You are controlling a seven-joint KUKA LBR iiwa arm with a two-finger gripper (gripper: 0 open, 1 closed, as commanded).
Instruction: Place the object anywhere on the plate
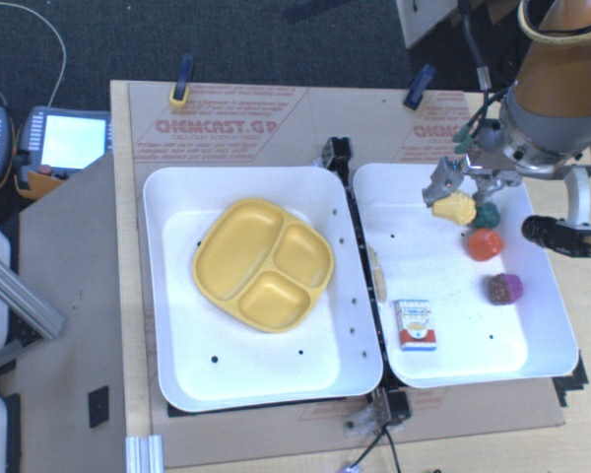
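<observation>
A yellow divided plate (264, 263) with three compartments lies in the left bin (177, 343), with nothing on it. In the right bin (542, 348), near its far side, a pale yellow lumpy object (454, 208) rests on the floor. My gripper (468, 185) hangs directly over it, close to or touching its top. I cannot make out whether it grips the object. A small green item (488, 214) sits right beside the yellow one, partly hidden by it.
Also in the right bin are a red ball-like fruit (485, 244), a purple lump (504, 287) and a small white and red carton (415, 324) near the front. A pale narrow item (375, 270) lies along that bin's left wall. Black clips (337, 152) hold the bins' shared edge.
</observation>
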